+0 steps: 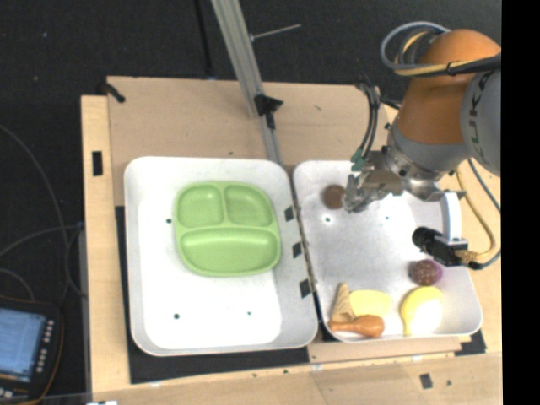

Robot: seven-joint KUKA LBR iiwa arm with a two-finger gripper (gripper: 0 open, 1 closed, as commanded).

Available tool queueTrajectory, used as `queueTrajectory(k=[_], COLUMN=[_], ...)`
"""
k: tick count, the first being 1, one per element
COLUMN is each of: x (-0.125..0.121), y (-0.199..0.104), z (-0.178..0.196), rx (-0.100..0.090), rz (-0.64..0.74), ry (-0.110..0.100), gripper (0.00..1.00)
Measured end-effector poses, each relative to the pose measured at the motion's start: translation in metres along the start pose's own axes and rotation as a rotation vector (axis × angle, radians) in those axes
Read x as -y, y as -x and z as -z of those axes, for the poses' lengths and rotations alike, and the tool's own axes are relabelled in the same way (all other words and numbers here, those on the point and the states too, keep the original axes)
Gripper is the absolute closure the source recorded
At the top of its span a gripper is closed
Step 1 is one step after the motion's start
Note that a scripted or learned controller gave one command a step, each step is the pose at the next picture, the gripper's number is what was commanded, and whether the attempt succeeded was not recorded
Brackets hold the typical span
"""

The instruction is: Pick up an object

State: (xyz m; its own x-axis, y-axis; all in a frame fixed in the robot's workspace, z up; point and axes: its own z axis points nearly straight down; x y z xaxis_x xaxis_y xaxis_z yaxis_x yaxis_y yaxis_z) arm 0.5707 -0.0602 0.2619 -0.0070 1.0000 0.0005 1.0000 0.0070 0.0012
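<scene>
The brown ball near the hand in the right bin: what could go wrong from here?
1. The brown ball lies beside the hand, not under it, so a grasp here may close on nothing.
2. The ball is round and sits near the bin wall; a touch may roll it against the wall, where it would be harder to grasp.

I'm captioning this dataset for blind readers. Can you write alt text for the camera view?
A grey and orange robot arm lowers its gripper beside a small brown object in the right white bin, where food toys cluster along the near edge. The left white bin holds a green divided plate.
</scene>
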Motion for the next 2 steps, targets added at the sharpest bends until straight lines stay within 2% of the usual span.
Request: queueTrajectory(k=[2], x=[-0.020], y=[-0.120], z=[-0.002], rx=[-0.001], rz=[0.001], ry=[0.000], gripper=[1.00])
